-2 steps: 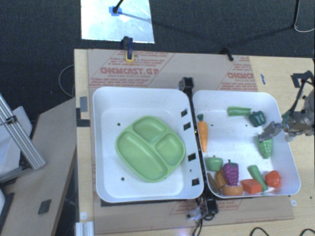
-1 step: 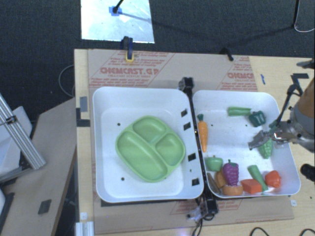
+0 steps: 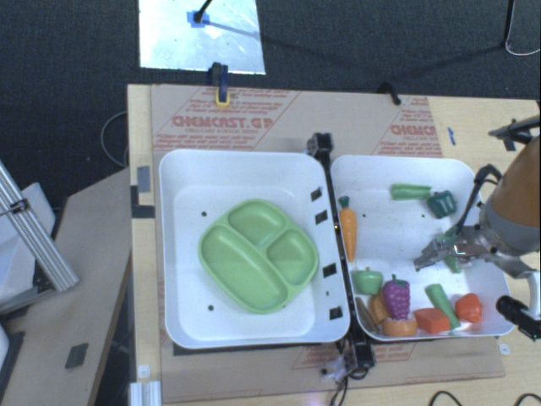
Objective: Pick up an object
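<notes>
Toy vegetables [image 3: 414, 307] in right bin [image 3: 372, 180]; red "CHEMCAST" lettering [image 3: 221, 123] on bench sheet.

Two white bins [image 3: 254, 163]; one green plate [image 3: 258, 256]; one carrot [image 3: 347, 229]; about nine toy foods in all.

Light falls evenly from above — bright, a little cool, with no hard shadows. The two shallow white plastic bins [image 3: 254, 172] wash out nearly to pure white, their rims losing detail. A square reflective silver sheet [image 3: 201, 24] at the far left glares in pale blue patches. The dark carpet round the bench stays dim and grainy. The whole picture is soft — print on the brown cardboard sheet [image 3: 279, 112] reads fuzzily, and small toys blur at their edges.
</notes>
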Controlling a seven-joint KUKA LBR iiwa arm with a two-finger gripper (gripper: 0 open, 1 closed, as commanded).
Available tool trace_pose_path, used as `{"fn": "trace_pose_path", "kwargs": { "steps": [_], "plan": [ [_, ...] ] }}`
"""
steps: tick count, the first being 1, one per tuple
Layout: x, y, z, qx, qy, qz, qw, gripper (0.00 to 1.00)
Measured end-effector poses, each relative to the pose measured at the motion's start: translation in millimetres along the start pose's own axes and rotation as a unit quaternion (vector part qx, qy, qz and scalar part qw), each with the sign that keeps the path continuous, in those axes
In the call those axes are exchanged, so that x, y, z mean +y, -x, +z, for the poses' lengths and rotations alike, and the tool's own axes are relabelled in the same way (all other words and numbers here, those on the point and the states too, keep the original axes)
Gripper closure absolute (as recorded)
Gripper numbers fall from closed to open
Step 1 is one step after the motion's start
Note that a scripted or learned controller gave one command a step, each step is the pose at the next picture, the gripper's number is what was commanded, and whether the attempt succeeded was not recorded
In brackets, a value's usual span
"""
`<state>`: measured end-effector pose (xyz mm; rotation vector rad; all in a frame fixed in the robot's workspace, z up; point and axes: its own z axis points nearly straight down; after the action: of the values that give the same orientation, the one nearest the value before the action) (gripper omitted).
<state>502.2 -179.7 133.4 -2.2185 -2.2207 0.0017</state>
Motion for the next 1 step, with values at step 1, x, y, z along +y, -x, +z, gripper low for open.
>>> {"fn": "trace_pose_path", "kwargs": {
  "steps": [1],
  "plan": [
    [0.6,-0.3,50.9,0.000,0.001,0.000,1.0000,0.00]
  ]
}}
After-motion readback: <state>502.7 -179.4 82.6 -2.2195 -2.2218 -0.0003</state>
